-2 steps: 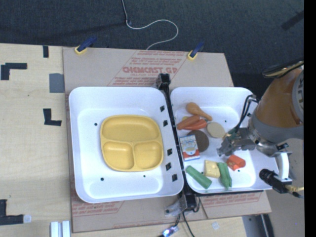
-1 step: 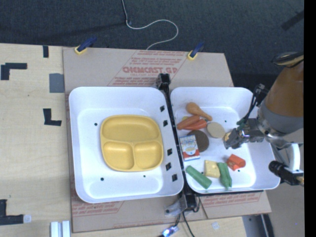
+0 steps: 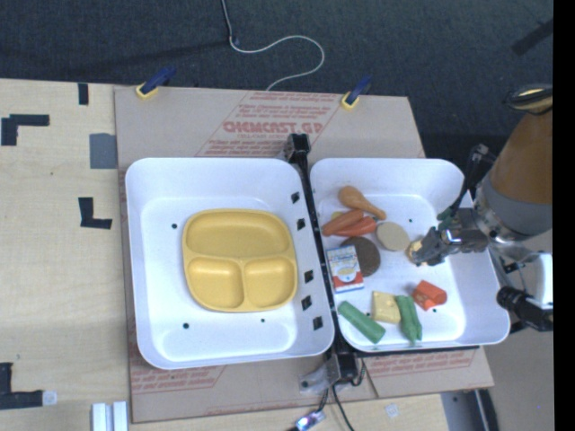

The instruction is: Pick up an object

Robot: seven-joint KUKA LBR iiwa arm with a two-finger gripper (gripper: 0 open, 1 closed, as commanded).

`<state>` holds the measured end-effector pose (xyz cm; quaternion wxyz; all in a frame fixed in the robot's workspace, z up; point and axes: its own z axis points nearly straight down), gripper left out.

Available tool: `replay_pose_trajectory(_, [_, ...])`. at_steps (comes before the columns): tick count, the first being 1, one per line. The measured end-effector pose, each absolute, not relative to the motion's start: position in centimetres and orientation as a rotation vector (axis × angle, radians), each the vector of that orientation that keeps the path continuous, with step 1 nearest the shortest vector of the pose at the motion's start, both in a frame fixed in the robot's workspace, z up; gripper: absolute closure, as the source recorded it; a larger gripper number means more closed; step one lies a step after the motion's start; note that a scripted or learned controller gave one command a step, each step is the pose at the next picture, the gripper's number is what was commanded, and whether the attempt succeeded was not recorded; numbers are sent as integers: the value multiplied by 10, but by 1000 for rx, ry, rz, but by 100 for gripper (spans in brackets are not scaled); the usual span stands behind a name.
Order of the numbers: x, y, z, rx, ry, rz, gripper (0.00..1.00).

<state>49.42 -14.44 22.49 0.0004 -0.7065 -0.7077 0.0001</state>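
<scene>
Over the right bin [image 3: 449, 180], the gripper [image 3: 422, 249] hangs low above the bare white floor, the arm reaching in from the right edge with its orange band above the wrist. The claw is dark and small at this slant; I cannot tell whether it is spread or closed, and nothing is visibly caught in it.

Candidates for the pick all lie in the right bin, crowded toward the central divider. Nearest the gripper: a round beige disc [image 3: 392, 235], just beside it on the left, and a small red-orange piece [image 3: 429, 294] below it. Further left: an orange carrot-like piece [image 3: 361, 201], a red pepper-like piece [image 3: 349, 224], a brown disc [image 3: 367, 253] partly under a small carton [image 3: 344, 268]. Along the lower edge: a yellow wedge [image 3: 386, 308] between two green pieces [image 3: 361, 321] [image 3: 409, 318].

The left bin [image 3: 144, 241] holds a yellow divided plate [image 3: 240, 259], well apart from the arm.

Judgement: the gripper's position suggests the beige disc as the likely target. The disc lies flat, so a two-finger close may slip over it.
</scene>
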Motion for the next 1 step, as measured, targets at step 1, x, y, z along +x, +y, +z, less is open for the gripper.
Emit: replay_pose_trajectory(1, [526,-111,228,-2214,-2227,0,100])
